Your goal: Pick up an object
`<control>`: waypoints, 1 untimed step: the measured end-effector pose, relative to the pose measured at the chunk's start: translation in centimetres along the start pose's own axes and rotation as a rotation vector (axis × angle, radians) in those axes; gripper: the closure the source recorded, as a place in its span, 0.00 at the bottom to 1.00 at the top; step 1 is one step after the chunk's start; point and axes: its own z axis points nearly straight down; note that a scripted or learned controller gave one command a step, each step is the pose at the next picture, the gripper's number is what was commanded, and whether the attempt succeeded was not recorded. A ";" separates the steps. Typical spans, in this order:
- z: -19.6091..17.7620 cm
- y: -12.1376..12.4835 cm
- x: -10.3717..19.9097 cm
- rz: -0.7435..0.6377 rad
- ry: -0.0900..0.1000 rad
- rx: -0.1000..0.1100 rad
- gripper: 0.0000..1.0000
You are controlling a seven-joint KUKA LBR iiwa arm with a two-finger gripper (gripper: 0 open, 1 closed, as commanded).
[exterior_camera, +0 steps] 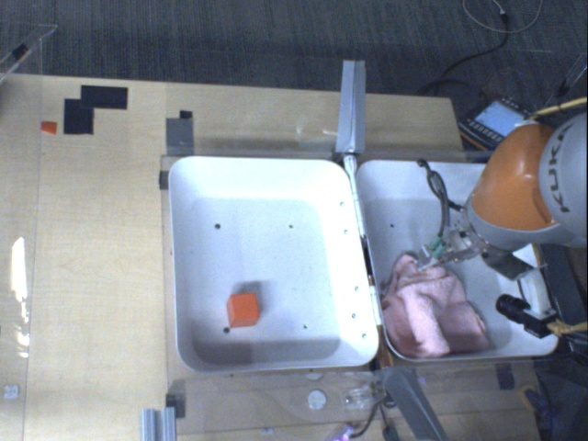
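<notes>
we see the arm (528,191) reaching in over the right bin (404,191), its gripper (439,251) down at the upper edge of a crumpled pink cloth (430,310) that fills the bin's near corner. whether the claw is spread or pinched we cannot tell (the wrist hides it). in the left bin (266,191) an orange block (243,310) sits alone, near the front wall, well apart from the gripper. a metal divider (352,108) stands between the bins.

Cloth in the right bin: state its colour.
Pink cloth; the camera view shows it.
</notes>
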 end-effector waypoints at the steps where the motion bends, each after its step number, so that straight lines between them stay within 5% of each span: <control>1: -8.2 1.2 3.0 0.078 0.010 0.020 1.00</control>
